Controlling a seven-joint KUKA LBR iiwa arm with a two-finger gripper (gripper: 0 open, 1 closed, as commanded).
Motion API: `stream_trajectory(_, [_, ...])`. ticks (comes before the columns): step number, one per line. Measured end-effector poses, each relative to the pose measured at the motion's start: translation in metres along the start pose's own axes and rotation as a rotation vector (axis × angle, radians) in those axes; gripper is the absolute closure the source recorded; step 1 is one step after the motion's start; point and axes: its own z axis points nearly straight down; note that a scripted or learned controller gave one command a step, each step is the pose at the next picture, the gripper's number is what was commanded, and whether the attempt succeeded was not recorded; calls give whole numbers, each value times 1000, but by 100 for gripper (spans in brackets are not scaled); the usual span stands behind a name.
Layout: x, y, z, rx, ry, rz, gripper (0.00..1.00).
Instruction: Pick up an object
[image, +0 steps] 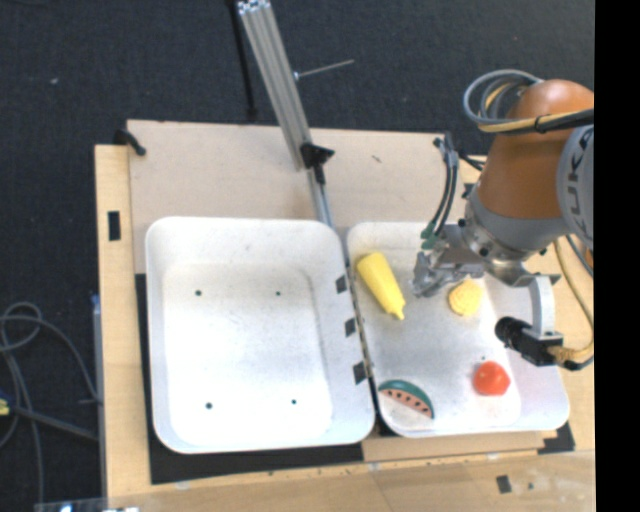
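Claw (432, 279) beside yellow piece (464, 298)

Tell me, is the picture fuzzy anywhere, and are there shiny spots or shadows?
In the camera view, the whole picture is a bit soft and grainy; the gripper looks smeared, so its fine parts are hard to make out. The orange band carries a pale sheen. The white bins look bright and even, with only faint shadows beside the yellow toy and the red toy.

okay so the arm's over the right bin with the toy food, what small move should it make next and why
Probably shift slightly right and lower onto the small yellow piece. The gripper sits in the right bin between it and the yellow corn, with nothing visibly held; the yellow piece lies closest.
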Motion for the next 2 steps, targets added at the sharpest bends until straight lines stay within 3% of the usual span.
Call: stream_trajectory(2, [97,-9,28,0,0,-1,100])
